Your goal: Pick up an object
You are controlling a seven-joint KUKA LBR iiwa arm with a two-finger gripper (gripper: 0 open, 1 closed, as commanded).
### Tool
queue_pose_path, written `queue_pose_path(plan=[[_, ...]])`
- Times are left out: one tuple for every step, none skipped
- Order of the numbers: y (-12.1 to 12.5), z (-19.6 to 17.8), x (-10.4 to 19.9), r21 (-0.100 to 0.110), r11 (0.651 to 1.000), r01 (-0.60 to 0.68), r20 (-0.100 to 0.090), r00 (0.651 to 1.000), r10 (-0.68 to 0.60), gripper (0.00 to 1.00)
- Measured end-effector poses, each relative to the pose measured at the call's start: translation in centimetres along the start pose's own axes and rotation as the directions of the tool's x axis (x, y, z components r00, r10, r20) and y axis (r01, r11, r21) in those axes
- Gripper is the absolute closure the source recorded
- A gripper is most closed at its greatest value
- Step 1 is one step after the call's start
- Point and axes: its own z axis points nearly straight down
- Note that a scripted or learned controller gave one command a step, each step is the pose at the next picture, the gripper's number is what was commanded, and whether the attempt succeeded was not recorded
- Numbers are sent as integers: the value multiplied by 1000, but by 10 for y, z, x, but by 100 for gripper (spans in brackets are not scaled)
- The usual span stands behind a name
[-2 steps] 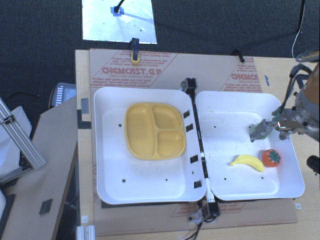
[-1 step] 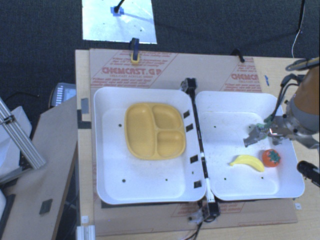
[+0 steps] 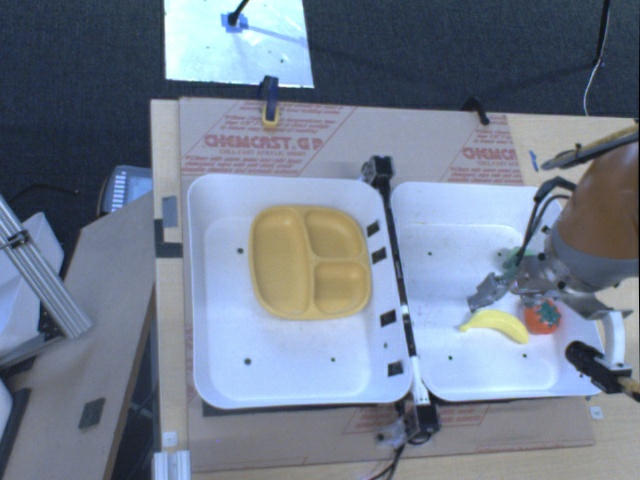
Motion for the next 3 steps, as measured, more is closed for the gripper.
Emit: queue_pose_path(plan=[[-7,45,3,0,1000,-1,0,1000,1,0],[-5,32,2,-6,1000,-1,2,1000,1,100],[2,-25,-5,-11,1000,2,4,1000,-2,100]])
